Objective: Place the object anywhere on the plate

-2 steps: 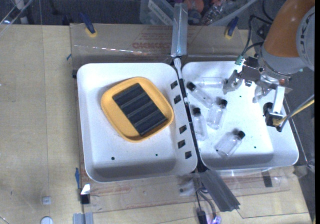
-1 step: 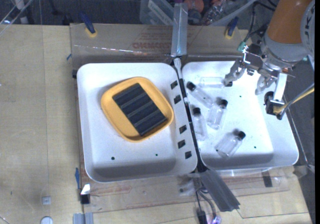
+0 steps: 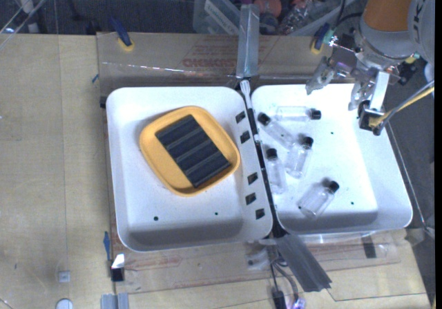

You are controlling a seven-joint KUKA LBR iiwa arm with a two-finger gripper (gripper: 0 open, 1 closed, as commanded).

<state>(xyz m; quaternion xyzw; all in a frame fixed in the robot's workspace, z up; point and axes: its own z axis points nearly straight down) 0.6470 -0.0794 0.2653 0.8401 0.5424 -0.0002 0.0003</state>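
Observation:
A yellow square plate [image 3: 153,140] lies in the left bin [image 3: 131,218], and a black ridged slab [image 3: 193,150] rests flat on the middle of it. Several small clear bottles with black caps lie scattered in the right bin [image 3: 376,183]: one [image 3: 318,197] near the front, one [image 3: 298,155] in the middle, one [image 3: 293,114] toward the back. My gripper [image 3: 338,88] hangs over the far edge of the right bin, open, with nothing between its fingers [image 3: 320,78]. It is well away from the plate.
A metal divider [image 3: 257,155] with black clips separates the two bins. Behind the bench stands a clear tub [image 3: 221,3] of mixed coloured items. An upright metal post [image 3: 247,45] rises at the back between the bins.

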